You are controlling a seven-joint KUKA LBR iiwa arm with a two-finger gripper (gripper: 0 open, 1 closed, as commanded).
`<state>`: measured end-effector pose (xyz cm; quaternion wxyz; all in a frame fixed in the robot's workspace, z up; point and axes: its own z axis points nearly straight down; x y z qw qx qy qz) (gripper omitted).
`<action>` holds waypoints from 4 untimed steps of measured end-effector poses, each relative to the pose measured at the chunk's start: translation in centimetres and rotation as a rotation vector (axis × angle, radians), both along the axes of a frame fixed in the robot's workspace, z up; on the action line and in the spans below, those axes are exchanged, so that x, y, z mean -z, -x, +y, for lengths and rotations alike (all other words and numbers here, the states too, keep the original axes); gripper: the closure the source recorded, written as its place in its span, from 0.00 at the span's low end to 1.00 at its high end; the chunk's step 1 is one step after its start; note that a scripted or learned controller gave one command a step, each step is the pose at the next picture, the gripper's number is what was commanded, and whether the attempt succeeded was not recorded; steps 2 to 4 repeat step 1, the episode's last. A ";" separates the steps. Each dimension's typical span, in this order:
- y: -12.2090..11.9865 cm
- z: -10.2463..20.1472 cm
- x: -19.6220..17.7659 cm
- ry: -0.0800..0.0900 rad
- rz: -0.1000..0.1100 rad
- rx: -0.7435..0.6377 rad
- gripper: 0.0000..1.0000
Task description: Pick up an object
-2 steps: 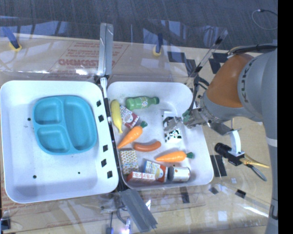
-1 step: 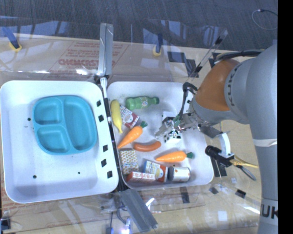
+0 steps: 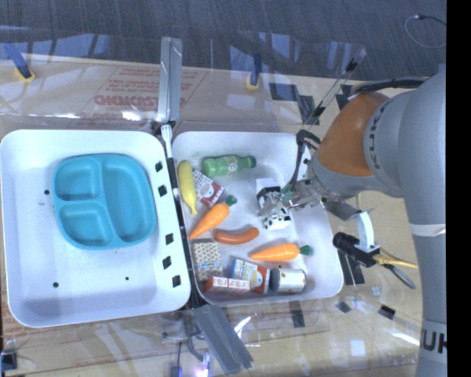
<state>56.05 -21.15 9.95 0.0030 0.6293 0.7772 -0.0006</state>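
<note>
The right bin (image 3: 318,151) holds several toy foods: a green bottle (image 3: 228,164), a yellow banana (image 3: 187,185), an orange carrot (image 3: 209,219), a reddish sausage (image 3: 235,235), a second carrot (image 3: 275,252), and a red-labelled bottle (image 3: 237,272) beside a can (image 3: 292,280) along the front wall. My gripper (image 3: 272,205) is low in this bin, right of centre. It sits directly over a small black-and-white object (image 3: 278,220), which it partly hides. Nothing is visibly lifted.
The left bin (image 3: 31,289) holds a blue divided plate (image 3: 104,199). A small packet (image 3: 206,187) lies next to the banana and a patterned packet (image 3: 207,258) lies near the divider. The grey arm with its orange band (image 3: 353,144) overhangs the right bin's right wall.
</note>
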 end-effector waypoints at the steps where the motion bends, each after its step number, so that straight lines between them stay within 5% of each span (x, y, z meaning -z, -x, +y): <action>1: -3.0 3.5 -13.2 -0.004 0.004 0.151 1.00; 4: -3.0 3.5 -13.2 -0.004 0.004 0.151 1.00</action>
